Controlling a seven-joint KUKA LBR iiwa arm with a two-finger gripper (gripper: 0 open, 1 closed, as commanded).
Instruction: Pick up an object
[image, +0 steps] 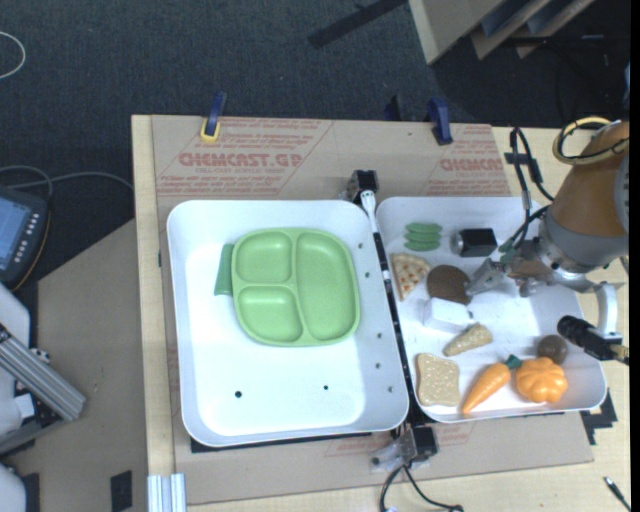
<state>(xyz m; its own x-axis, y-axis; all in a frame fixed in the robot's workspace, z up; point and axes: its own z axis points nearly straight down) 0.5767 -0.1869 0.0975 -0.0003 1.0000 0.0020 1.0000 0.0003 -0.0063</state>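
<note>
Here, the grey arm's pincer hangs low over the right-hand bin, amid a scatter of toy food. Whether it is spread or pressed together cannot be told from this angle, and nothing is seen in its hold.

Just beside its tip, toward the other bin, lies a rounded brown piece, the likeliest pick. It looks like smooth, light, rigid plastic, so the domed top could slip. A hold across its widest part seems safest.

Beyond that piece sits a flat pizza slice, with a ridged green item and a black block further back. Nearer the camera than the pincer are a white block, a pale wedge, a speckled cracker, a tapered carrot and a lobed orange pumpkin. Well away, in the other bin, rests a green divided plate.
</note>
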